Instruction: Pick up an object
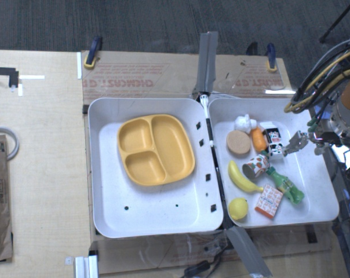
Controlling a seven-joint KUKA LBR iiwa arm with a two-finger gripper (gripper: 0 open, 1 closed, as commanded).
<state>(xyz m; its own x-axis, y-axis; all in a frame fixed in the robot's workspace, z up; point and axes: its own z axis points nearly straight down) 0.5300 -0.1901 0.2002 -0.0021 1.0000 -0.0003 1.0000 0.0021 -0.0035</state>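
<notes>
- Objects for picking lie crowded in the right shallow white bin (320,210), all in its left and middle part.
- At the back sit a small white lumpy toy (244,123), a round tan disc (239,143) just in front of it, and an orange carrot-shaped piece (258,139) touching the disc's right side.
- Beside the orange piece stands a small white box with black and red print (273,138).
- A yellow plastic banana (242,178) lies along the bin's left side, with a yellow lemon (238,208) near the front edge below it.
- A red-and-white patterned cup (258,166) lies on its side between the banana and the printed box.
- A green plastic bottle (287,186) lies tilted toward the front right, and an orange printed carton (269,201) rests just beside it.
- My two-finger gripper (292,144) hangs over the middle of this bin, just to the right of the printed box and above the green bottle's upper end.
- My fingers stand a little apart, and I see nothing between them.
- My grey arm (337,120) comes in from the right edge with its bundle of cables.
- The left white bin (105,207) carries a yellow three-compartment plastic plate (156,149), well apart from me.
</notes>
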